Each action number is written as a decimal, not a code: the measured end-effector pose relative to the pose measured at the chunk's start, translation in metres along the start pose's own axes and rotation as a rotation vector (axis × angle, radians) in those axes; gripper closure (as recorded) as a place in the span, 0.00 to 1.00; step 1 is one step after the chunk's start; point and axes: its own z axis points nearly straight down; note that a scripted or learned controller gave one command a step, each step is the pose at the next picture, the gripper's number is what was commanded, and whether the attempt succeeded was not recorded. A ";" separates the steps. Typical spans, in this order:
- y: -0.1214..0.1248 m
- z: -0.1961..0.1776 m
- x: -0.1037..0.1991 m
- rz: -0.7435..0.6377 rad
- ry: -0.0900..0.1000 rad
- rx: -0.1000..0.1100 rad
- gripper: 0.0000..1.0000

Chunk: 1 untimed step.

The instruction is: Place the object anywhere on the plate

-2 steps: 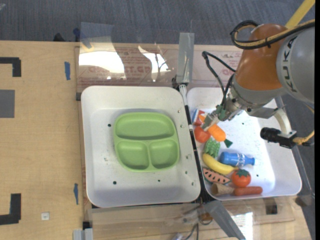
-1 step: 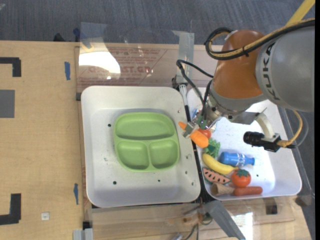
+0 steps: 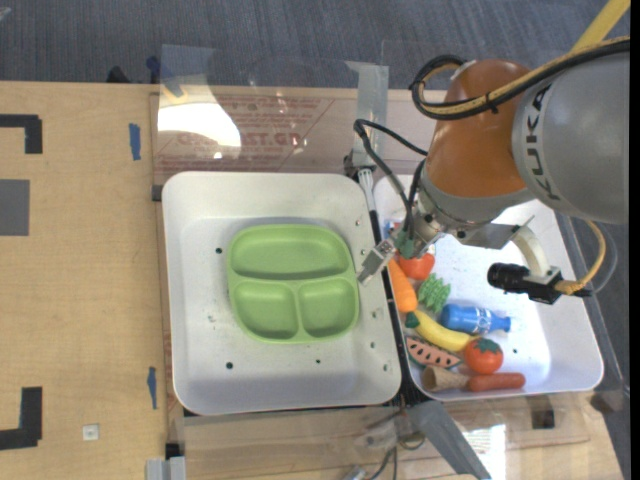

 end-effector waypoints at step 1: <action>0.002 -0.011 0.000 -0.001 -0.002 -0.004 1.00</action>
